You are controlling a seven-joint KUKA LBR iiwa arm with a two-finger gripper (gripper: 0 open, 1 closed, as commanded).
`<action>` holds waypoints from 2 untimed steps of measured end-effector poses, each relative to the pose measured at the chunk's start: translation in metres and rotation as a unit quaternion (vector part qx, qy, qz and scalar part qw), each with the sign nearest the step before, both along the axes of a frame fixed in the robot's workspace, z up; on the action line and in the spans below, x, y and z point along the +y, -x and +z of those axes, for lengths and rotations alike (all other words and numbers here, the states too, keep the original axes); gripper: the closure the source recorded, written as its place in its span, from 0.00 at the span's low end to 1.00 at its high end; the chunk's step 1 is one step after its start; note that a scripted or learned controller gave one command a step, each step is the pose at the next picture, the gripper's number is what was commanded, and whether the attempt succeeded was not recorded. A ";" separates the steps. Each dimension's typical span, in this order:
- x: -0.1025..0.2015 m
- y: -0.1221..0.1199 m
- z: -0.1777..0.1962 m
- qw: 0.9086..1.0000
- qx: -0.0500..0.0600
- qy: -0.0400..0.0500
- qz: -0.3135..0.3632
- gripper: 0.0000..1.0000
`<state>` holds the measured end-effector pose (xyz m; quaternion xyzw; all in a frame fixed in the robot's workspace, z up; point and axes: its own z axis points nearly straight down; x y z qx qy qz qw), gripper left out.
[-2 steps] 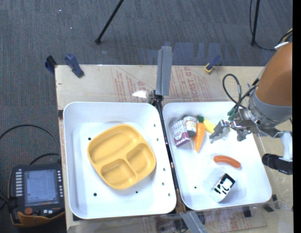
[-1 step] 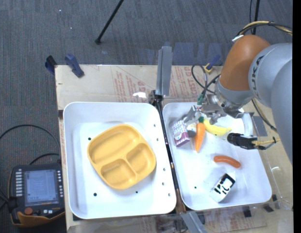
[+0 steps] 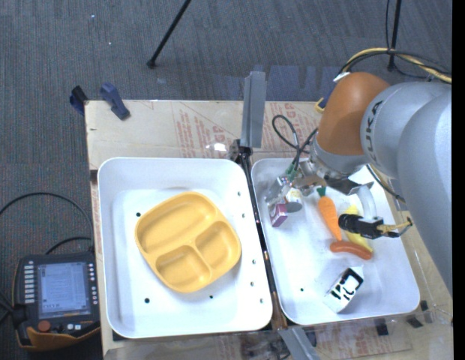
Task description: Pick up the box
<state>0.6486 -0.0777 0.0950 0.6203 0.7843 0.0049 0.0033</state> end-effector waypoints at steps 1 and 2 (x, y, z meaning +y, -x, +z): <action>0.000 0.000 0.000 1.000 0.000 0.000 0.000 0.00; -0.023 0.063 0.000 0.991 0.001 -0.001 -0.132 0.00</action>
